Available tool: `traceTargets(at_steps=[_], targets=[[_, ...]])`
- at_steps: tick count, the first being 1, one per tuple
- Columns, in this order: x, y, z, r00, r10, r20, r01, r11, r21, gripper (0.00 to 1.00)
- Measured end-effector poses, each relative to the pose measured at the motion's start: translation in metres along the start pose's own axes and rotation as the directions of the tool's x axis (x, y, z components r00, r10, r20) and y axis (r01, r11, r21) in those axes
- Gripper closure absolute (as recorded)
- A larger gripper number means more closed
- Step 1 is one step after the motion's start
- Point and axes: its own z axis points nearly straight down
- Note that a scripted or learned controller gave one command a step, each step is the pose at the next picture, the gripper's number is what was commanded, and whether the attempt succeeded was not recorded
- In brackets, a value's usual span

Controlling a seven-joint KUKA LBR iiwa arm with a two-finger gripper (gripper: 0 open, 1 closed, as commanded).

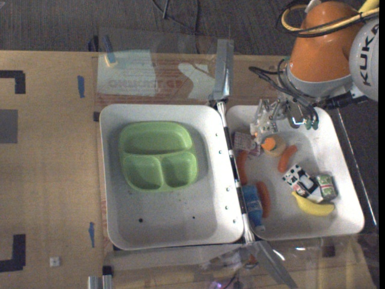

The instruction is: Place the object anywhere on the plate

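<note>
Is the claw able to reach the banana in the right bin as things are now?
Probably yes. The banana lies uncovered near the front of the right bin, with nothing on top of it. A small green carton and a black-and-white box sit close behind it, so the claw may bump them.

Left bin point(171, 227): I see open white floor from 3 through 9 o'clock around the green plate point(159, 155).
Divider point(230, 161): ridge between both bins, blocking low crossings.
Right bin point(346, 161): I see clutter centre to 6 o'clock; 3 o'clock edge open.
</note>
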Motion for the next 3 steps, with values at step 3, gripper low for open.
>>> traceTargets(at_steps=[3], targets=[[-0.008, 0.091, -0.037, 0.974, -0.225, -0.002, 0.225, 0.974, -0.001, 1.00]])
